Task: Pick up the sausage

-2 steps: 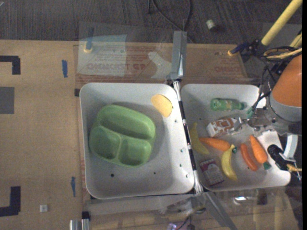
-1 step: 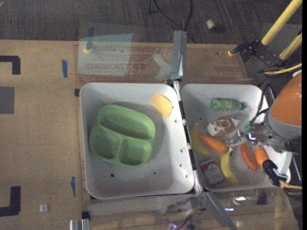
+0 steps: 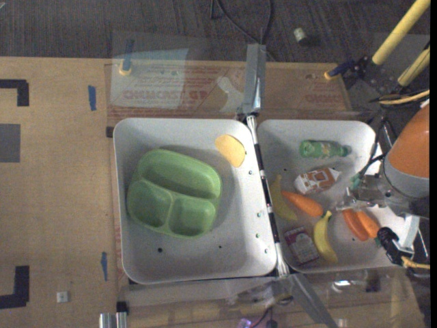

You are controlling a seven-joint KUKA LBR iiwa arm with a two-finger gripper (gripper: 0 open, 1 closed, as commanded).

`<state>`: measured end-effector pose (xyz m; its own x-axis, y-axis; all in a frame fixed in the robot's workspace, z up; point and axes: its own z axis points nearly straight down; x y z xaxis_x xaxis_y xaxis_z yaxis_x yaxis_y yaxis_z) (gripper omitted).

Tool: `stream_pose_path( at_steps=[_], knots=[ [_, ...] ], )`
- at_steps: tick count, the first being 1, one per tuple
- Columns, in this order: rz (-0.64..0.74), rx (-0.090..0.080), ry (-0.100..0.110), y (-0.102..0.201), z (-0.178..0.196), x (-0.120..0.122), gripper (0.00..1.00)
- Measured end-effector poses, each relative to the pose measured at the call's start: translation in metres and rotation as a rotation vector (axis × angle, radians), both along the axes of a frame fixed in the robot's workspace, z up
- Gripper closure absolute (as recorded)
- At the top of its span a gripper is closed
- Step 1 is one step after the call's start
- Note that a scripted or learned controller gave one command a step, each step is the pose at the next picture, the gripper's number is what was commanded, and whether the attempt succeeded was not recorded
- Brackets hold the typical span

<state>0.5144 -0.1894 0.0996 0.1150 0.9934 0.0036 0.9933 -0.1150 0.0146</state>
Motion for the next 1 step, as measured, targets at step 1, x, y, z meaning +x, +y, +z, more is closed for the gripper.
stream_pose_path(
  at_steps=[1],
  knots=[
    [-0.007,-0.002,0.014,0.0801,0.1340,0.0328,1.00]
  ],
)
